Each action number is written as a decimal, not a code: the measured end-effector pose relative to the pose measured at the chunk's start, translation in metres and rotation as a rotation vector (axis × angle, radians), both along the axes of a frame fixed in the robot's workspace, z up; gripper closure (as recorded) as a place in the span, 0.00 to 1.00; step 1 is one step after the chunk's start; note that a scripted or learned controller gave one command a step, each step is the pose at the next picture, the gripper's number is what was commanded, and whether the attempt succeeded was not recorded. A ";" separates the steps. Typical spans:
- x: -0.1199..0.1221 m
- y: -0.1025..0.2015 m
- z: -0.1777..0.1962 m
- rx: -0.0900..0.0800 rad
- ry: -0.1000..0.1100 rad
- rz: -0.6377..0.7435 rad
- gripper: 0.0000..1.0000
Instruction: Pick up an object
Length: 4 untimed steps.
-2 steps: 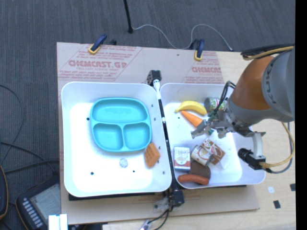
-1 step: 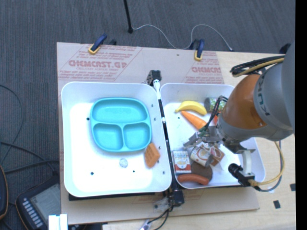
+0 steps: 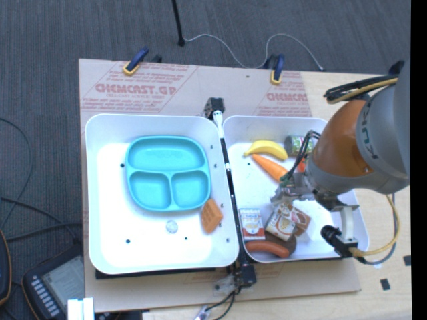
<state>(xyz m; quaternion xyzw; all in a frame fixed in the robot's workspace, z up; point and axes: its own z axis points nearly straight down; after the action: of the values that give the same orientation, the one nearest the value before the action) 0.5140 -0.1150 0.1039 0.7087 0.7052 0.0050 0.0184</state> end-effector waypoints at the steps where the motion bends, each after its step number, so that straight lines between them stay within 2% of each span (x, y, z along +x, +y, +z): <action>1: 0.000 0.000 0.000 0.001 0.001 0.000 0.00; 2: 0.000 0.000 0.009 0.001 0.002 0.000 1.00; 3: 0.000 0.000 0.009 0.001 0.002 0.000 0.00; 4: 0.000 0.000 0.019 0.001 0.002 0.000 1.00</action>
<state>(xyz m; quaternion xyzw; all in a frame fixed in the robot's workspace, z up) 0.5141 -0.1146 0.1226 0.7087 0.7053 0.0048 0.0174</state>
